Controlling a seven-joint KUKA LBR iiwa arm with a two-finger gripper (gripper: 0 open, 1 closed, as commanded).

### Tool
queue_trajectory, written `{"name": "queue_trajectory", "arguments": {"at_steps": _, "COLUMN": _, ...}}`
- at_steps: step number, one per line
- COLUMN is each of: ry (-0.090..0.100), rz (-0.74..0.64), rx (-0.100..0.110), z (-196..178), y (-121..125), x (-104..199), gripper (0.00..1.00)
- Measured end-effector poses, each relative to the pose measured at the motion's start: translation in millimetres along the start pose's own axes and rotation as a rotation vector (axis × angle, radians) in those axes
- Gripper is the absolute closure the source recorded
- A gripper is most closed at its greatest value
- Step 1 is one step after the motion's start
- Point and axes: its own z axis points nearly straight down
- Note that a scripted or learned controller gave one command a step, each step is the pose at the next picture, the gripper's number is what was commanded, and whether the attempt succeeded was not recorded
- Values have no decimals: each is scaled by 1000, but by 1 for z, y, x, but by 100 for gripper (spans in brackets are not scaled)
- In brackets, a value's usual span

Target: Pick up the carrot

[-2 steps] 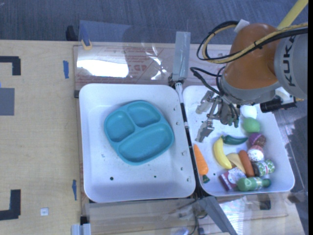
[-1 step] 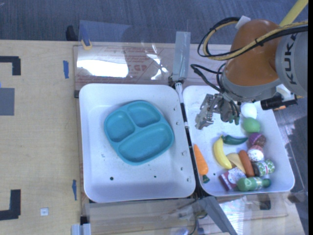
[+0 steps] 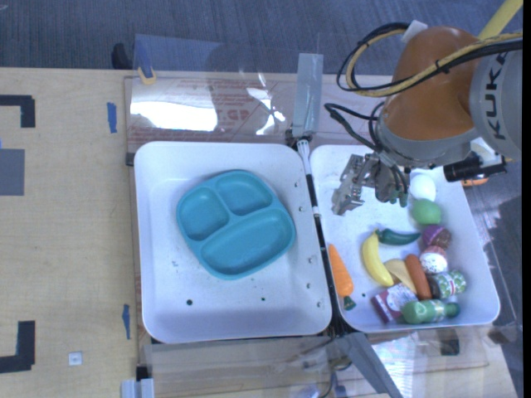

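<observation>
The carrot [image 3: 340, 274] is orange with a green tip and lies along the left wall of the right bin [image 3: 479, 255], near its front. My gripper [image 3: 355, 191] hangs over the upper left part of that bin, well behind the carrot and apart from it. Its fingers [image 3: 344, 197] point down and left with nothing between them, and they look open.
A blue divided plate [image 3: 236, 222] lies in the left bin [image 3: 166, 297]. The right bin's front right holds a pile of toy food: a banana [image 3: 375, 260], a green pepper [image 3: 398, 237], a green apple [image 3: 426, 212], a white egg [image 3: 423, 187] and several others.
</observation>
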Motion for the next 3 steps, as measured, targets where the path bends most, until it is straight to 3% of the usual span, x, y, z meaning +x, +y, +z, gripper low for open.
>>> {"name": "queue_trajectory", "arguments": {"at_steps": 1, "ry": 4, "rz": -194, "rx": 4, "z": -1, "y": 73, "x": 35, "gripper": 100}}
{"name": "queue_trajectory", "arguments": {"at_steps": 2, "ry": 6, "rz": -468, "rx": 5, "z": 13, "y": 33, "x": 86, "gripper": 100}}
{"name": "queue_trajectory", "arguments": {"at_steps": 3, "ry": -1, "rz": -650, "rx": 5, "z": -66, "y": -30, "x": 71, "gripper": 100}}
